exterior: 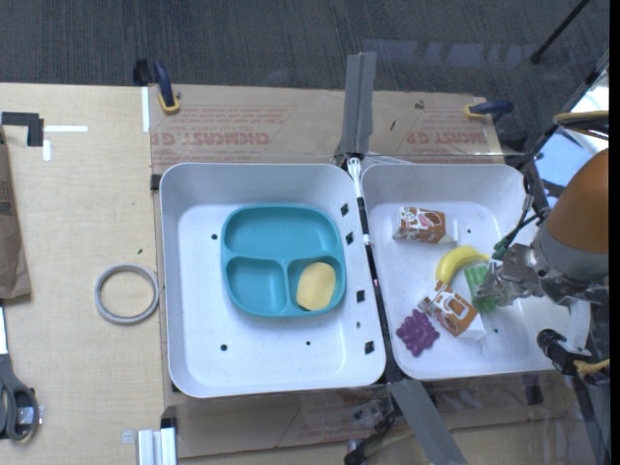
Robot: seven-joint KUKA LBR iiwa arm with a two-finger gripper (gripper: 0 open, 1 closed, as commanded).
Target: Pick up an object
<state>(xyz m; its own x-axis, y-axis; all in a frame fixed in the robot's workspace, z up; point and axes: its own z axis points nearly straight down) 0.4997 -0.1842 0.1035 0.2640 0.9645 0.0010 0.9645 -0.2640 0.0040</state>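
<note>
Now the gripper [496, 287] is down low in the right bin [513, 356], reaching in from the right, its tip sitting over a green object [478, 284] just below the banana [458, 262]. The green thing looks to be the target, though that is a guess from where the tip points; it lies near the middle of the right bin, touching or very nearly touching the banana's lower end, with a small brown-and-white carton [451, 309] just beside it to the left. Whether anything is being gripped I cannot tell; the tip is too small and blurred against the green. The piece looks like light toy plastic, probably stiff and a bit slick, so a pinch across its narrow width seems safest. Crowding is the risk: the banana and the carton could get nudged or pinched along with it. Purple grapes [418, 331] sit lower left, a second carton [421, 225] up near the top, and over in the left bin [184, 260] a teal divided plate [262, 245] carries a pale yellow lump [316, 286].
</note>
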